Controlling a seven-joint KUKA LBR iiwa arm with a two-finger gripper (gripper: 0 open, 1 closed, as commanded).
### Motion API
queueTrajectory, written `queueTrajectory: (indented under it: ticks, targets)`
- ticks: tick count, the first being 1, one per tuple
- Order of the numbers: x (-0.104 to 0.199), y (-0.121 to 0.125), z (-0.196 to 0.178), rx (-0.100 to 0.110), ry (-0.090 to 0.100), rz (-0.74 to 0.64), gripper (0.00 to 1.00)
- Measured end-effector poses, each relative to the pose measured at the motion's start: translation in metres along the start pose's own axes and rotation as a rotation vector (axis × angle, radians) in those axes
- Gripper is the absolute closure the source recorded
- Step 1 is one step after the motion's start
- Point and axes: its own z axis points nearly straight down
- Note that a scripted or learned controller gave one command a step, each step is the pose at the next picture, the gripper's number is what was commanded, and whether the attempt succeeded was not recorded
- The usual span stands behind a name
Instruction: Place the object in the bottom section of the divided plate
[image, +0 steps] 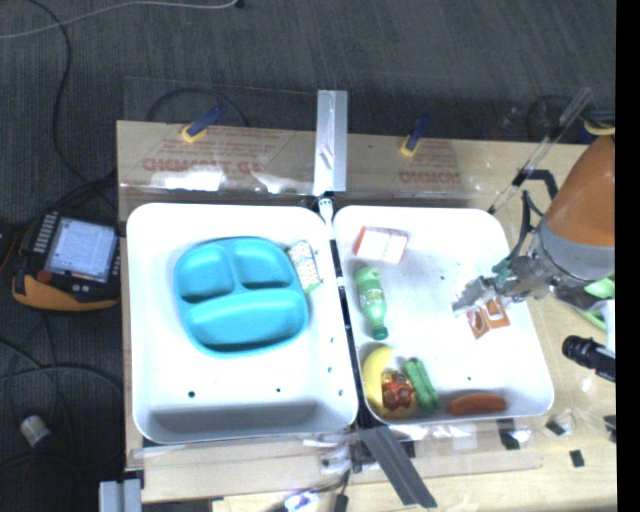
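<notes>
A blue divided plate (240, 293) lies in the left bin (160, 400), with two small sections at the far side and one large section nearest the front. My gripper (478, 298) hangs over the right side of the right bin (520, 390). A small orange-and-white item (490, 320) sits right at the gripper's tip; I cannot tell if it is held or just lying beneath. The plate's sections hold nothing.
The right bin holds a white-and-red box (380, 243), a green bottle (371, 298), a yellow fruit (373, 365), a red item (397, 393), a green vegetable (421, 385) and a red sausage (477, 404). A small pale packet (305, 265) lies by the plate's right rim.
</notes>
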Motion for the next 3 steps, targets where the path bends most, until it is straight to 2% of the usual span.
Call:
queueTrajectory:
  ticks: [1, 2, 3]
  targets:
    - [0.072, 0.027, -0.057, -0.003, 0.002, -0.325, 1.00]
    - [0.149, 0.041, -0.056, -0.003, 0.003, -0.406, 1.00]
    - [0.201, 0.102, -0.026, -0.003, 0.002, -0.521, 1.00]
